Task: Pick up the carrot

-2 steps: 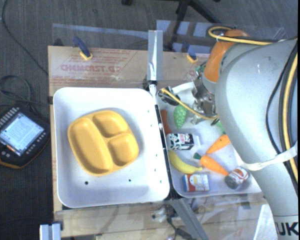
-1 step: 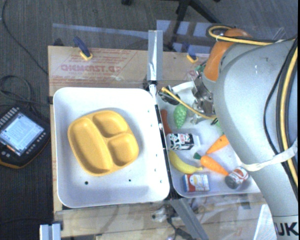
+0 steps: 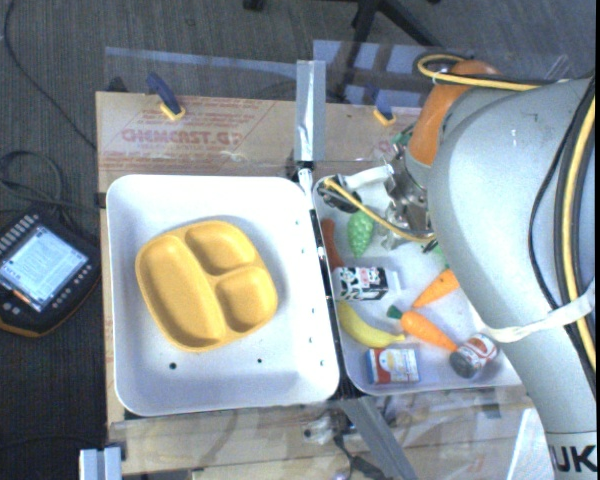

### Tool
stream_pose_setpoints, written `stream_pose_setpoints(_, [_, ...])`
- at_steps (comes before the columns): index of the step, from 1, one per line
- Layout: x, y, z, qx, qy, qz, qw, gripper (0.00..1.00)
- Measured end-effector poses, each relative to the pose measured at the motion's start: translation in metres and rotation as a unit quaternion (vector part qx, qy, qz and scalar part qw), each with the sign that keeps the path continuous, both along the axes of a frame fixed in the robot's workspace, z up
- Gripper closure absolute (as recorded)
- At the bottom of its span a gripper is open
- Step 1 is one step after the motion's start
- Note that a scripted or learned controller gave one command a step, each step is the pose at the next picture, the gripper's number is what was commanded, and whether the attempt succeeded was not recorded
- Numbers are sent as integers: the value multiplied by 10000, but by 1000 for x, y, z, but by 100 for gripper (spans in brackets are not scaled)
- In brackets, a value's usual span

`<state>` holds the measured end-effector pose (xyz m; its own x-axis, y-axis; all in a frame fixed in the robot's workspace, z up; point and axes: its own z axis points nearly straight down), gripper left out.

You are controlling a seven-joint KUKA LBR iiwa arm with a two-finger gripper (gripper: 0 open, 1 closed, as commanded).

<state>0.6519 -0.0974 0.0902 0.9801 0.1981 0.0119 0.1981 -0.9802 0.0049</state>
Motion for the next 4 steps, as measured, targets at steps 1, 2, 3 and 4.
stream_pose_setpoints(1, [10,-1,-1,19,37,11,10000,100])
stream_pose_setpoints(2, [-2,-1,0,-11,8,11,10000,100])
stream_pose_setpoints(3, [8,-1,-1,8,37,10,10000,100])
stream_pose_setpoints(4, [12,0,-1,10,36,1,10000,100])
